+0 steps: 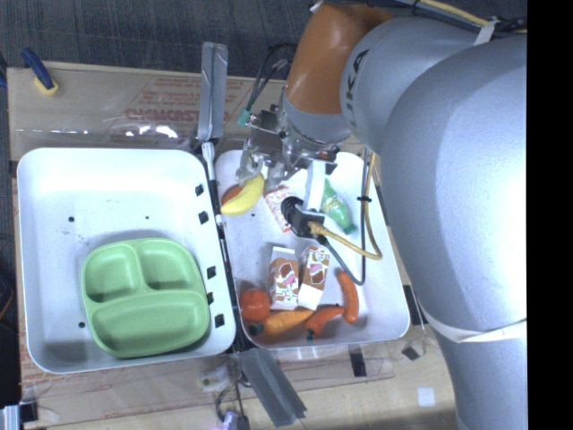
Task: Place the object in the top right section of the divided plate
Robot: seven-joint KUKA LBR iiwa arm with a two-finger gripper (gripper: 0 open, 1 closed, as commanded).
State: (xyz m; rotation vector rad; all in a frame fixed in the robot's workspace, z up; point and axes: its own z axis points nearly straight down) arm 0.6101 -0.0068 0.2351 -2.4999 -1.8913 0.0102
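Progress looks early: the green divided plate (143,296) sits in the left bin (54,186) with all three sections bare, including the top right one, so nothing has been delivered yet. The arm (430,106) reaches in from the right and its gripper (260,164) is low over the far end of the right bin (394,321), just above a toy banana (242,197) that lies against the divider side of that bin. Whether the gripper is spread or closed cannot be told from this angle, since the wrist and its cables hide the tips; the banana is not visibly between them, so I would not count it as held.

The task does not name its object, but judging by where the gripper is, the banana seems the likely target. Other candidates lie in the same bin: a green packet (336,209) near the far right, two small cartons (300,276) in the middle, and at the near end a tomato (254,303), a carrot (291,321) and a sausage-like piece (349,296).

Left to do, as I judge it: a secure grasp, a lift clear of the bin wall, a carry across to the left bin, and a release over the plate's top right section.
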